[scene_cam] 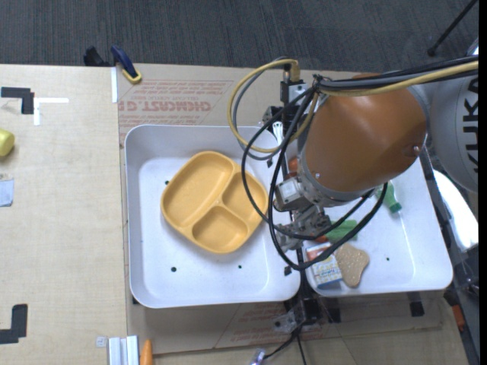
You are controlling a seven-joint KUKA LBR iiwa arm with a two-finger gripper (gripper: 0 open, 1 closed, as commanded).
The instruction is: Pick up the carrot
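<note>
Nearest, a tan cookie-shaped toy (353, 262) and small printed box (326, 272) sit in my right white bin (426, 268). My claw (304, 230) hangs above them; can't tell its state. Orange carrot sliver (318, 241) beside it. Further left, the yellow divided plastic plate (213, 201).

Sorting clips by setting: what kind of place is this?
Likely a robotics lab bench: a cabled robot arm over two white bins, a yellow divided plate, and black tape marks on the table.
</note>
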